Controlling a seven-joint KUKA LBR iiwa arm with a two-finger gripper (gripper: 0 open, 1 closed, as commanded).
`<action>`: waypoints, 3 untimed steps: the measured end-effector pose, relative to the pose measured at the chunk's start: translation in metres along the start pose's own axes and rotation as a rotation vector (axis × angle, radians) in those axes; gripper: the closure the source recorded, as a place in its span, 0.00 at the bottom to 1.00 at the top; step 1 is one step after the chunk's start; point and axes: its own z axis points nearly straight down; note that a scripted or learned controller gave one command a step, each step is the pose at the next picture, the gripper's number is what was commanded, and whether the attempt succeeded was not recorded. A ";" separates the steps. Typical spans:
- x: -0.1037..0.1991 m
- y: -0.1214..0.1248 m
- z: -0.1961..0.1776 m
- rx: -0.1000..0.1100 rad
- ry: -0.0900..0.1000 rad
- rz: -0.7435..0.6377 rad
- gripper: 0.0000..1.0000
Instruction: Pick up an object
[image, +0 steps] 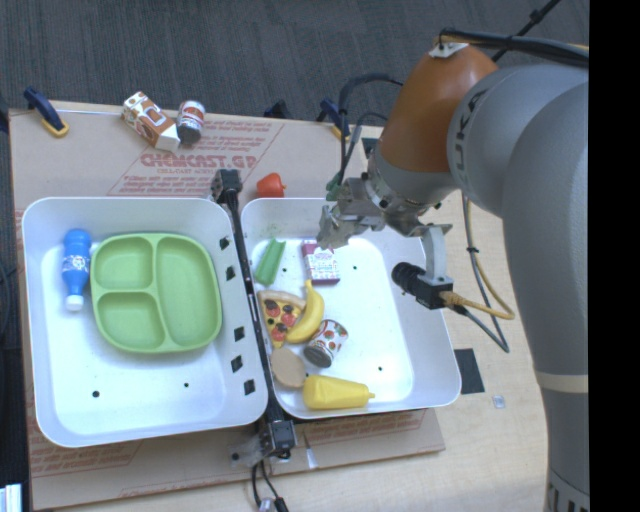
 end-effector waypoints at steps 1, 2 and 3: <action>0.063 0.037 0.024 -0.001 0.000 0.000 1.00; 0.049 -0.014 0.015 0.000 -0.001 0.001 1.00; 0.049 -0.014 0.015 0.000 -0.001 0.002 0.00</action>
